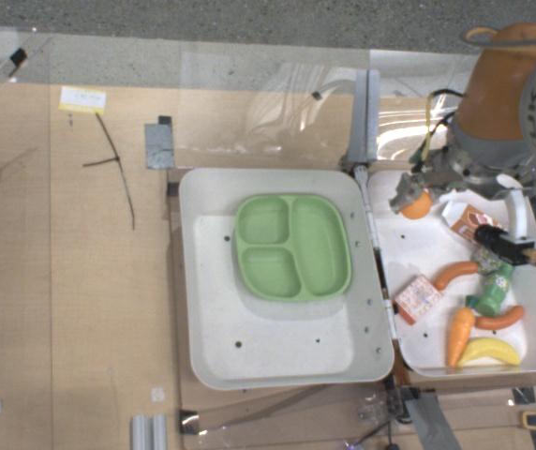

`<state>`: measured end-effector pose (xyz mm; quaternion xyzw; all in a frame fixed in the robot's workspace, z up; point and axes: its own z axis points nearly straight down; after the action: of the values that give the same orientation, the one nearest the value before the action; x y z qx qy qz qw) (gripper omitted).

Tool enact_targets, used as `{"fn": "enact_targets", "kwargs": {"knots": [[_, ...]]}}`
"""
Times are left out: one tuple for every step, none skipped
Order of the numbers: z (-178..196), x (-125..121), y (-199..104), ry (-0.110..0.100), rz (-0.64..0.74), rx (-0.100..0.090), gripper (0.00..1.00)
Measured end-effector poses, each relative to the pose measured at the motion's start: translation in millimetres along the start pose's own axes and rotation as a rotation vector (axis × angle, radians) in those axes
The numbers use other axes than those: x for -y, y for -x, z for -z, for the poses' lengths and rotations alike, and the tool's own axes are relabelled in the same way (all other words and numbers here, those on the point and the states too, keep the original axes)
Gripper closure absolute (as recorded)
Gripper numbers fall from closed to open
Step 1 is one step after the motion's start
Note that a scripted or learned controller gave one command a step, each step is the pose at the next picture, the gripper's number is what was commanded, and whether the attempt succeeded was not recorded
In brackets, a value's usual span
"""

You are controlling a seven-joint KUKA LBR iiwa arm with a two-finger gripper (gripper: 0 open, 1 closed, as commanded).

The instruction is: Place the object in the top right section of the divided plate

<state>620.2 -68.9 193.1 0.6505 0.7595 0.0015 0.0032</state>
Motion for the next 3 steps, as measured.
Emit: {"fn": "enact_targets", "kwargs": {"knots": [[20,0,-88,0.000,0.083,-0.003,1.00],[26,-54,-152,0.000,0.130,-0.003,1.00],[-18,-77,-207,0.000,0.241,-0.003,1.00]]}}
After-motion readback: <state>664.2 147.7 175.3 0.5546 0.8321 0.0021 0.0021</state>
